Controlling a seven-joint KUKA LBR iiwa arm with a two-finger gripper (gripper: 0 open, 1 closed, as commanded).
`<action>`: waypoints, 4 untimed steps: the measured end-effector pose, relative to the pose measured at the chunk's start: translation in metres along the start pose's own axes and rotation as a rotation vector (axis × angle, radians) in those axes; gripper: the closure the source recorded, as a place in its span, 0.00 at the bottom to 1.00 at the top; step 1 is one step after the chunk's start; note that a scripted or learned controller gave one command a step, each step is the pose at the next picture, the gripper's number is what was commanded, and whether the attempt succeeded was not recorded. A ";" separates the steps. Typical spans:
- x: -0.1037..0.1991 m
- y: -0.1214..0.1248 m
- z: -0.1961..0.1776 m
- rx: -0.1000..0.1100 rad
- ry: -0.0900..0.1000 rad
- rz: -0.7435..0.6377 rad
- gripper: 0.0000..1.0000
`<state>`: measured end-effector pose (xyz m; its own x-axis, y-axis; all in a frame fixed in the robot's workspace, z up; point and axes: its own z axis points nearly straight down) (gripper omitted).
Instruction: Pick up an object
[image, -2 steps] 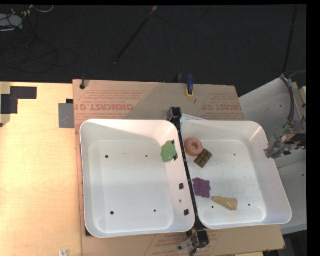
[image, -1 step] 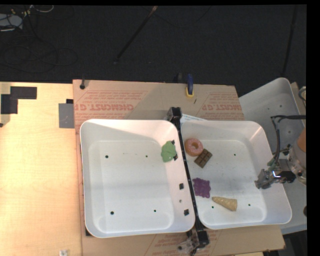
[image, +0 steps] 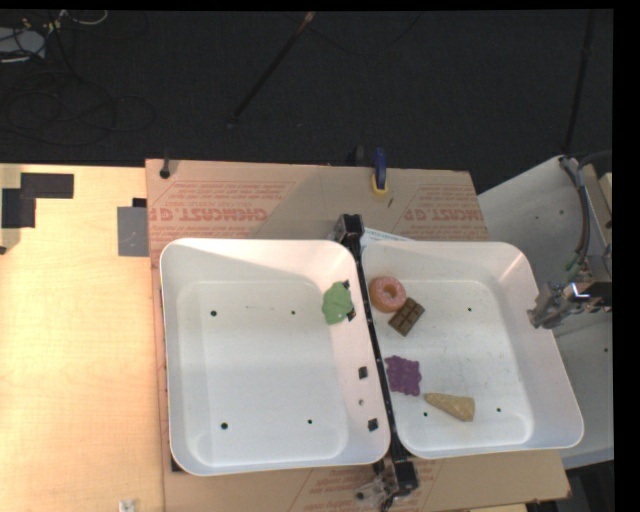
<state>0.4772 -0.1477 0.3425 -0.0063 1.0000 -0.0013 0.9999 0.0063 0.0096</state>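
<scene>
You are looking down from one fixed camera above the bench (image: 70, 330), tilted a little, so the far edge sits toward the top of the frame under a dark floor. It stands far enough back to take in both white bins, the left bin (image: 190, 440) and the right bin (image: 545, 420), side by side across the middle.

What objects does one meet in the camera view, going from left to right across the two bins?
Green piece → donut → brown block → tan wedge. The purple piece overlaps the donut and block in this order, so it is left out.
</scene>
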 end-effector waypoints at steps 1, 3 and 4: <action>-0.003 -0.004 0.141 0.017 0.004 0.007 1.00; 0.018 -0.006 0.171 0.025 0.004 0.010 1.00; 0.051 0.000 0.023 0.003 0.000 0.002 1.00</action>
<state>0.4766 -0.0970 0.3193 -0.0046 1.0000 -0.0009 1.0000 0.0046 0.0064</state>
